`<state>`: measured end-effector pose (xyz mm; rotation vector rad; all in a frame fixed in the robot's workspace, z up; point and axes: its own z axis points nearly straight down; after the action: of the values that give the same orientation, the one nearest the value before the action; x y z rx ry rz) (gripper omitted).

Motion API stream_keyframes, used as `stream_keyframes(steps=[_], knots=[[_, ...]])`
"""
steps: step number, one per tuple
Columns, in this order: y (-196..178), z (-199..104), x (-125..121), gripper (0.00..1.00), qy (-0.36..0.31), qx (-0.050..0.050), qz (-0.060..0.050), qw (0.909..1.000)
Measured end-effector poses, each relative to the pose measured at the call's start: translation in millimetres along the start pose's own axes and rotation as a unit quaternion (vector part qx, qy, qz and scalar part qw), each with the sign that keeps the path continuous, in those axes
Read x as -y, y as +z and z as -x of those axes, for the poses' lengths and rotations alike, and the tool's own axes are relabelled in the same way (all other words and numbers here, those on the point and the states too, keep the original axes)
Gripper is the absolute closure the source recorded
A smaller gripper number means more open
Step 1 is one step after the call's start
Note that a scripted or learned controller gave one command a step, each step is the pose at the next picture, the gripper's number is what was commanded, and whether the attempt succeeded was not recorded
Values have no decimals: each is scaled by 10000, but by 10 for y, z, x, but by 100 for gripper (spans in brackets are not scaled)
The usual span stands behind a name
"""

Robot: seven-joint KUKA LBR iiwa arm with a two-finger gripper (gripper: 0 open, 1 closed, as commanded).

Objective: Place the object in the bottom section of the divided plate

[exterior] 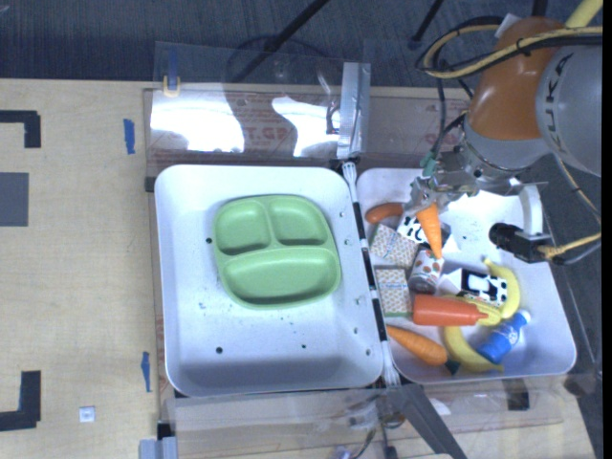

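1. Camera view, nearest first: the front of the right bin (559, 338) is crowded with a large carrot (418, 344), a banana (512, 295) and a blue bottle (499, 340), all touching or overlapping. If the load slips on the way out, I expect it to land in this pile and be awkward to pick up again.
2. Next back is the bottom section (279, 275) of the divided plate (222, 256) in the left bin (191, 338). It is the widest well, but its rim is low and rounded. A drop from too high could bounce a tapered object over the ridge into an upper section or onto the bin floor.
3. Between the bins stand the two raised inner walls (368, 266). A low crossing could catch a dangling object here and knock it loose.
4. Further back, the small carrot (431, 229) hangs point down over the right bin, its top end meeting the gripper (435, 187). I cannot tell whether the gripper is closed on it or only touching it. If held, it is held by one end, so I would worry about it swinging or pivoting out.
5. Farthest back, yellow cables (459, 41) loop near the wrist and could tug during a long sweep left.
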<state>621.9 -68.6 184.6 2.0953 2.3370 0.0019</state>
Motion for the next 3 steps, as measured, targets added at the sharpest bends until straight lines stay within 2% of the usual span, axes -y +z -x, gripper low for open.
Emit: stream_keyframes(steps=[1, 2, 3], knots=[[-3, -621, -157, 100, -566, -2, 4, 9984], [-105, -621, -167, 100, -562, 1, 23, 9984], [134, -1906, 101, 100, -668, -11, -28, 9978]])
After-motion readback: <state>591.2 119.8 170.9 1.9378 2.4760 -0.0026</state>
